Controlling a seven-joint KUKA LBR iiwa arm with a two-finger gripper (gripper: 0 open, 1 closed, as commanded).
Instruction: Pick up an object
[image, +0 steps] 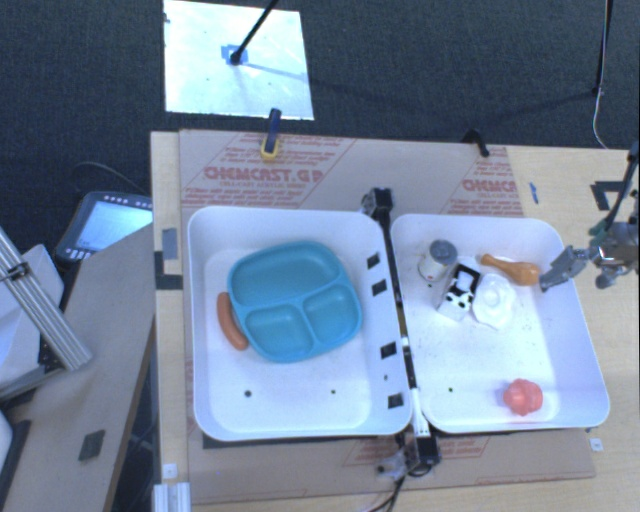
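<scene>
The gripper (562, 268) hangs at the right edge of the right bin (575, 345), just past the tip of the orange drumstick toy (510, 267), and it has nothing in it; how wide it is open I cannot tell. The drumstick lies near the back of that bin, beside a white lump (492, 301) and a black-and-white block (459, 290). To pick well, I think it should come straight down over the drumstick's middle and not bump its neighbours.

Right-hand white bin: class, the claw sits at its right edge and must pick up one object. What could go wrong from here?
1. In the right-hand white bin, the small grey can, black-and-white patterned block and white lumpy object sit tightly together, so the claw might knock neighbours.
2. The orange drumstick-shaped toy lies close to the claw and could get pushed aside.
3. The pink round toy may roll.
</scene>
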